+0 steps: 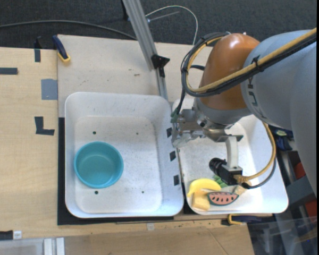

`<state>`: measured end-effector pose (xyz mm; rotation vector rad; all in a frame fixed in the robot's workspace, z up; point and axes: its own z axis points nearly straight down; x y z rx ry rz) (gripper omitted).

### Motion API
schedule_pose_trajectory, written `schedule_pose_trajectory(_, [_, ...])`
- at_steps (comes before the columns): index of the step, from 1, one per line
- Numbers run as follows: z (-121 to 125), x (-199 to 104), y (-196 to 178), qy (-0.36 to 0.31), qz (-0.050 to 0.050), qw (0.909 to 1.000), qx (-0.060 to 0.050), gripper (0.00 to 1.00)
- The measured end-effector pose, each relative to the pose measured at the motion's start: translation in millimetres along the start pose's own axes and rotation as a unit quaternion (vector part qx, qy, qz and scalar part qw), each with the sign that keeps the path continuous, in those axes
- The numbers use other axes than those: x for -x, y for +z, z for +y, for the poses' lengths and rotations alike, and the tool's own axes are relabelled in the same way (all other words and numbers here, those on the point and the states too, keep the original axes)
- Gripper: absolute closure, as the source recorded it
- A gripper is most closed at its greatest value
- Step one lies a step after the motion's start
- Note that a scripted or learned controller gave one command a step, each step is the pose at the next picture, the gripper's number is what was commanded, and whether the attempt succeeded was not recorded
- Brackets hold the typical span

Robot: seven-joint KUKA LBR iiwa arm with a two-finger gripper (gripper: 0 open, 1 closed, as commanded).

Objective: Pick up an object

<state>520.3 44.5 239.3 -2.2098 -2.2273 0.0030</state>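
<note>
Bins are sitting side by side on the pale wooden desk [21,158], and you are looking at two of them: a shallow white left bin [69,158] and a shallow white right bin [279,195]. One round teal plastic bowl [98,164] is lying in the left bin, toward its near left side. One curved yellow toy piece [201,187] and one red watermelon-slice toy [223,198] are lying against each other in the right bin's near left corner. The grey arm [276,89] is reaching over the right bin, with its hand [185,129] hanging by that bin's left wall, apart from all three things. You cannot tell how far the hand is open, and nothing is showing in its grip.
</note>
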Motion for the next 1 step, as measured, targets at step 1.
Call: schedule_pose_trajectory(1, [-4.4, -43.6, 3.0, 0.001, 0.0, 1.0, 0.0, 1.0])
